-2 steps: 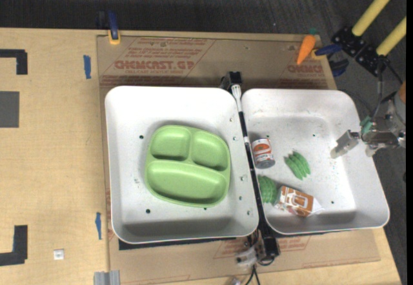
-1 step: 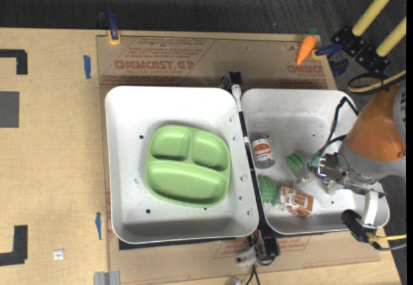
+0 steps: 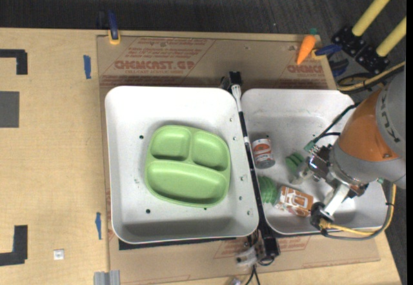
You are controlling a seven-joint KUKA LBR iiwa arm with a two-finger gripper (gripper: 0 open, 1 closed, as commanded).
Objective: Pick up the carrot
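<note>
The carrot [image 3: 305,49], orange with a green top, lies on the cardboard bench behind the right bin [image 3: 290,106], outside it near the back rim. My gripper [image 3: 312,164] hangs low inside the right bin near its front right, under the orange band of the arm. It is well in front of the carrot and apart from it. A small green object [image 3: 295,161] lies just to the left of the gripper.
The right bin also holds a small can [image 3: 262,151], a green item [image 3: 268,194] and a printed box [image 3: 295,201]. A green divided plate [image 3: 189,164] sits in the left bin [image 3: 129,122]. Yellow poles [image 3: 381,0] stand at the back right.
</note>
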